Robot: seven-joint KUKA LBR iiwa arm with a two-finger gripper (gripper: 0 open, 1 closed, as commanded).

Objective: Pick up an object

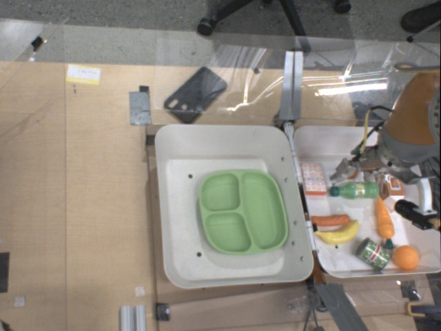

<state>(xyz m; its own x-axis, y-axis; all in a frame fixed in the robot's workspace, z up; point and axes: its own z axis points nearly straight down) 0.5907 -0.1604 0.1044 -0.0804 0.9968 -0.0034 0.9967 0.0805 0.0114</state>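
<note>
Pale wood bench [83,205] fills your view, with grey carpet and a black office-chair base [275,2] along the top edge. Look to three o'clock: your gripper [353,165] sits low over the right bin [320,143], at the end of the grey arm with its orange band [417,109]; you cannot tell from this angle whether it is open, closed or gripping anything. Just at six o'clock of the gripper lies a green-capped bottle [357,191] on its side, very near the gripper, though contact is unclear. At nine o'clock of the bottle sits a small red-and-white carton [313,178]. Further toward six o'clock you find a red sausage [331,221] touching a banana [339,234], a carrot [384,219] to their three o'clock, then a green can [374,254] beside an orange [406,257] near the bin's lower rim. Moving outward to nine o'clock, the left bin [172,157] holds a green divided plate [243,211], lying flat. Beyond it, at twelve o'clock, a dark phone [196,93] rests on the bench.
</note>
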